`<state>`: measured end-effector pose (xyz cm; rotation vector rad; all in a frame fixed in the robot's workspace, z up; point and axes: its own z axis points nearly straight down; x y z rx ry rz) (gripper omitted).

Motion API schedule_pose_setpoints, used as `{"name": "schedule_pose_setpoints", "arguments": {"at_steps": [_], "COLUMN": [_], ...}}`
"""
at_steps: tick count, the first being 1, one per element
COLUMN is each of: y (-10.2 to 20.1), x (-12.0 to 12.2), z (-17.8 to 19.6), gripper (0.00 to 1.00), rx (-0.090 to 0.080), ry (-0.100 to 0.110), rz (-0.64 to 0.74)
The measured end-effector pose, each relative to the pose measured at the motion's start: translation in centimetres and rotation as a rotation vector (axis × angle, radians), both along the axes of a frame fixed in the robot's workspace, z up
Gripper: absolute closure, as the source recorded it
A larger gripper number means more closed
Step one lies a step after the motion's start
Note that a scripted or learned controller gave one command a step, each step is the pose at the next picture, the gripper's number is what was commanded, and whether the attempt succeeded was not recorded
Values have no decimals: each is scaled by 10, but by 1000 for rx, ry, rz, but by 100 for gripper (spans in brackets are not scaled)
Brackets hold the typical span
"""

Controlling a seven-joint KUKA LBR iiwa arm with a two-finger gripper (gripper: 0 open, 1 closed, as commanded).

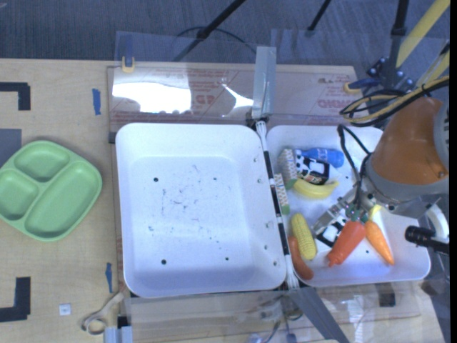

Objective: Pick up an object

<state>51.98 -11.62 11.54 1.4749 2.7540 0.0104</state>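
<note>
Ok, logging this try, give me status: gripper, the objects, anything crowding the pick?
Gripper low in right bin, grip unclear. Carrot just beneath it, second carrot alongside. Corn and banana crowd close.

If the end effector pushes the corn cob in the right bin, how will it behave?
The corn cob looks like a rounded, cylindrical toy, so it would probably roll sideways rather than slide. It seems to be moulded plastic, likely stiff and light. The carrot and the bin wall lie close, so it may soon stop.

Bright even light, glare on clear panel (178, 91), slightly soft focus
</note>
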Motion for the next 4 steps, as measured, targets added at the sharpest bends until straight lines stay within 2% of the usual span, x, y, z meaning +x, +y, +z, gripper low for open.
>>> {"name": "schedule_pose_setpoints", "arguments": {"at_steps": [1, 2, 3, 4], "y": [-61, -103, -105, -106], "x": [-40, 20, 49, 23], "z": [21, -21, 32, 38], "gripper": [0, 0, 0, 0], "rx": [0, -2, -5, -5], "ry": [15, 0, 10, 14], "rz": [209, 370, 614, 749]}}
